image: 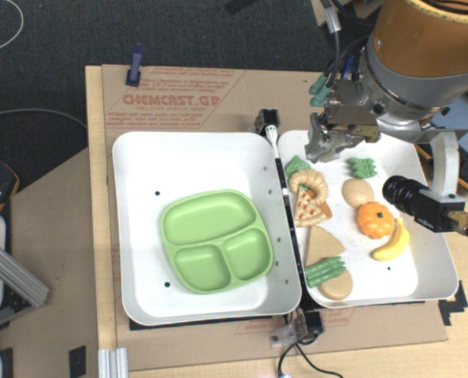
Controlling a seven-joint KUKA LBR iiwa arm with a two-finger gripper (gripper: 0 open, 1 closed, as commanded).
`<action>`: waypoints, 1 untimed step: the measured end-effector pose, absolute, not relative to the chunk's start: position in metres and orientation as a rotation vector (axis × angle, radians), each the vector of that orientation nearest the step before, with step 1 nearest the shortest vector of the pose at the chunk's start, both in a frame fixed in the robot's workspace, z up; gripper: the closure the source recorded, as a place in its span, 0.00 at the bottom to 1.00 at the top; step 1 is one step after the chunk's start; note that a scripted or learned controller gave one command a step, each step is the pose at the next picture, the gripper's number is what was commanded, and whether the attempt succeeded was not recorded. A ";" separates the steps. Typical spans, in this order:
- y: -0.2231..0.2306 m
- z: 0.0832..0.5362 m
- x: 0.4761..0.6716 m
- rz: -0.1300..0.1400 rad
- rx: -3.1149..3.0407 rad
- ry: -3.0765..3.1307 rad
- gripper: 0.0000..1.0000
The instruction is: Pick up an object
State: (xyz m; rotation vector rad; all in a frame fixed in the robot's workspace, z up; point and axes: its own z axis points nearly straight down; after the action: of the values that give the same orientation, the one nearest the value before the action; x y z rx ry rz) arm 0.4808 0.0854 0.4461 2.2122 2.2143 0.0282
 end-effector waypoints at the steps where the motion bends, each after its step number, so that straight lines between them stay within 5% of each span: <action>1: 0.055 0.359 0.479 -0.012 2.230 2.219 1.00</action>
State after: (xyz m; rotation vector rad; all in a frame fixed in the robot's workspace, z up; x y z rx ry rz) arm 0.4786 0.0555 0.3586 2.2297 2.2188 -0.0115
